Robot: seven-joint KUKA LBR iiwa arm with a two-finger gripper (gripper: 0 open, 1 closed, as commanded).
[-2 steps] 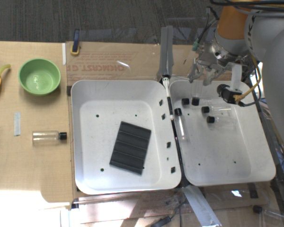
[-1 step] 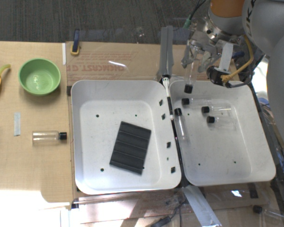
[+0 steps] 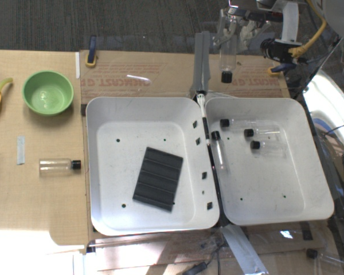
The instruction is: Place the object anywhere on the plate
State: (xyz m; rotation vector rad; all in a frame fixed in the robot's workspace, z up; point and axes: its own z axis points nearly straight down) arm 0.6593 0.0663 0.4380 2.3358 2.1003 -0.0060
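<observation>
A black ribbed rectangular plate (image 3: 158,178) lies flat in the left bin (image 3: 103,125). High above the far edge of the right bin (image 3: 298,153), my gripper (image 3: 229,23) is shut on a clear vial (image 3: 226,53). The vial hangs upright with its black cap pointing down. It is well off the bench, up and to the right of the plate. In the right bin lie several more clear vials (image 3: 264,135) with black caps, near its far left part.
On the bench to the left stand a green bowl (image 3: 48,93) and a lone clear vial (image 3: 58,165) lying on its side. A grey post (image 3: 202,62) rises behind the seam between the bins. Cables and arm parts crowd the upper right.
</observation>
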